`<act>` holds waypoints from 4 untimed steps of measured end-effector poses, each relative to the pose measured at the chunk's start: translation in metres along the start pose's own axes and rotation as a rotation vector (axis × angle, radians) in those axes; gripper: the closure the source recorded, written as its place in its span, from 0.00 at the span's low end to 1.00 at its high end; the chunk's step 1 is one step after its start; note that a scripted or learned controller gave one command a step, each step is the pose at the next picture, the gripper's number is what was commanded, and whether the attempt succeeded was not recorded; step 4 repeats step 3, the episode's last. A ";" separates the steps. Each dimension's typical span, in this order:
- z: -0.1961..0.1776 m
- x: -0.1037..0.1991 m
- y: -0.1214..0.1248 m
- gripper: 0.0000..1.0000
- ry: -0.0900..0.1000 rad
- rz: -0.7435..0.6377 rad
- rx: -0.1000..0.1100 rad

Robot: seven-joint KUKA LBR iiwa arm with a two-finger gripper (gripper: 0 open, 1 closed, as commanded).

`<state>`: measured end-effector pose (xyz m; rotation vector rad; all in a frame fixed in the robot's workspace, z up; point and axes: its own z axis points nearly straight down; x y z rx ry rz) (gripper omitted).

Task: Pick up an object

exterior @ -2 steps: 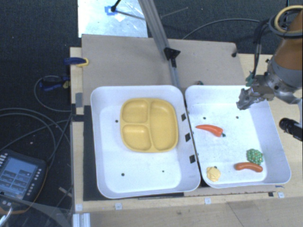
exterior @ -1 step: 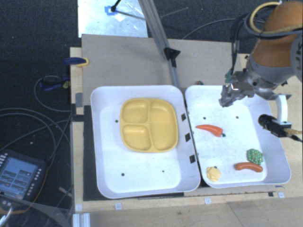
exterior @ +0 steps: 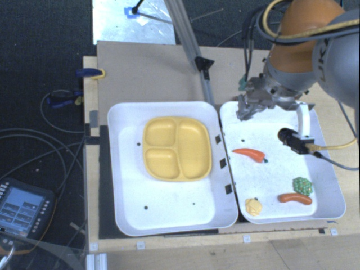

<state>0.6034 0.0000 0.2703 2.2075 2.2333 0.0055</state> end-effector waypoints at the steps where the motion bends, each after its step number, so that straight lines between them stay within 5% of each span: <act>1: 0.023 0.047 0.022 1.00 0.000 0.001 0.001; 2: 0.039 0.085 0.057 1.00 -0.001 0.002 0.000; 3: 0.039 0.083 0.056 0.00 -0.002 0.004 0.002; 4: 0.039 0.083 0.056 0.00 -0.002 0.004 0.002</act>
